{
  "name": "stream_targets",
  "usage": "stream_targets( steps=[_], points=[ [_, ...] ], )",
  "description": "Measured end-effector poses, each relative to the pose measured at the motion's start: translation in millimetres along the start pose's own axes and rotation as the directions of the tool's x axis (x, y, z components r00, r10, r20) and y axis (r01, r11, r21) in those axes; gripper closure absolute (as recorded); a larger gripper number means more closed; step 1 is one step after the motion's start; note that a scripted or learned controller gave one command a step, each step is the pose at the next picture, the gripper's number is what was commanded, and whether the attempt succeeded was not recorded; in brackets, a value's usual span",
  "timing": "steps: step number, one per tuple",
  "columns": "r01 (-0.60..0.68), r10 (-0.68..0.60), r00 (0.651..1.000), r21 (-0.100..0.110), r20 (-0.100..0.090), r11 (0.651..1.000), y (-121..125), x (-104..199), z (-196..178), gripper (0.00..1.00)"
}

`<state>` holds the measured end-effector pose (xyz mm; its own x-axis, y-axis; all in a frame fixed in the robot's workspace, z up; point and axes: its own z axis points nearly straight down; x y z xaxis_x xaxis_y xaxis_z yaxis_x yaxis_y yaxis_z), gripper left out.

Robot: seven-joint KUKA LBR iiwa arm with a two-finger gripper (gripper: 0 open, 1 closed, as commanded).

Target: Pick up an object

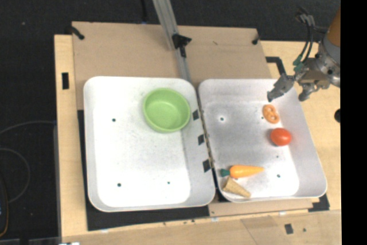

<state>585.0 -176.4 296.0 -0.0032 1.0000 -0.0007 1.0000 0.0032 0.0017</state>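
- The fingers (291,90) are spread open and hold nothing; they hover above the top right part of the right bin (241,94).
- Risk: the small orange object (271,113), just below the fingers, looks rounded and smooth, so it may roll or slip away when they close.
- The red tomato (280,137) lies a little further below it.

We see a pale wooden bench (66,123) bearing a brown cardboard sheet (126,51) and two shallow white bins (103,192) (312,181) side by side.
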Motion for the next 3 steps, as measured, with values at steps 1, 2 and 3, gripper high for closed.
stream_targets(
  steps=[1, 2, 3],
  points=[
    [0.0, 0.0, 1.0, 0.0, 0.0, 1.0, 0, 0, 0, 0.0],
    [-0.003, 0.003, 1.0, 0.005, 0.001, 1.0, -9, 3, 48, 0.0],
    [-0.004, 0.004, 1.0, 0.005, 0.001, 1.0, -9, 3, 90, 0.0]
  ],
)
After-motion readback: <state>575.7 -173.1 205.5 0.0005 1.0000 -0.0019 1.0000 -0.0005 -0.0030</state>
